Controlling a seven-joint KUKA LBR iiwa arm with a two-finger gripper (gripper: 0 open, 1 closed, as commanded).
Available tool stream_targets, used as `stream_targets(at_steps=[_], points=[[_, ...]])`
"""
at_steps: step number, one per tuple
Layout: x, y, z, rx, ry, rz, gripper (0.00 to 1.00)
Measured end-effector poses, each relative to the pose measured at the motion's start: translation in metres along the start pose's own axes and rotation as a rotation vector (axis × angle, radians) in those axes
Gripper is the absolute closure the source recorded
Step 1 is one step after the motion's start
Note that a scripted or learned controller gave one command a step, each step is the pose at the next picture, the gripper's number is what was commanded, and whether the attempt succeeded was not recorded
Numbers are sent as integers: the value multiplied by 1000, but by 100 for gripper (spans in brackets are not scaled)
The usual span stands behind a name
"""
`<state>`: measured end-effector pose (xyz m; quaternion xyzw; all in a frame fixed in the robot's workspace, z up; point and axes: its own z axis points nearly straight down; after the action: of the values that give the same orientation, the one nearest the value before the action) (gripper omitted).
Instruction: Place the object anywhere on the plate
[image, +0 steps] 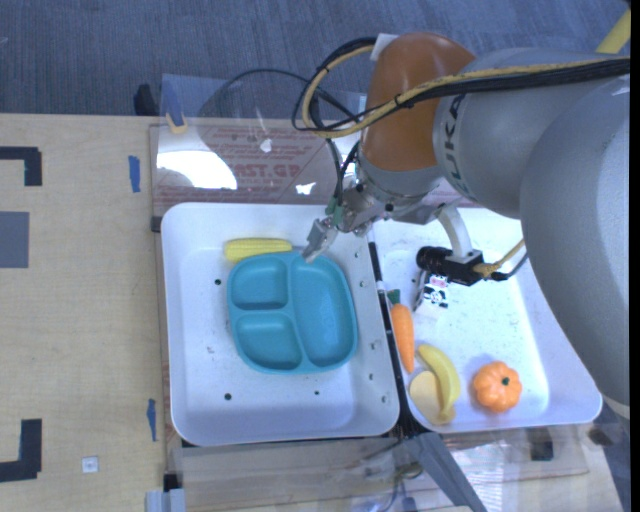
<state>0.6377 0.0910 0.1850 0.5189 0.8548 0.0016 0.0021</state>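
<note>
A blue plate (293, 313) with three compartments lies in the left bin (200, 330). A yellow corn cob (257, 247) rests on the bin floor just beyond the plate's far edge. My gripper (320, 240) hangs over the plate's far right corner, to the right of the corn. Its fingers look close together with nothing seen between them.
The right bin (540, 350) holds an orange carrot (402, 335), a yellow banana (438, 382) and a small orange pumpkin (497, 386). The arm's grey body and orange band cover the upper right. A clear plastic sheet lies behind the left bin.
</note>
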Motion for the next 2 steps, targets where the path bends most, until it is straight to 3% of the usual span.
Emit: stream_targets(at_steps=[1, 2], points=[[61, 64, 25, 1, 2, -127, 0], [120, 34, -67, -11, 1, -148, 0]])
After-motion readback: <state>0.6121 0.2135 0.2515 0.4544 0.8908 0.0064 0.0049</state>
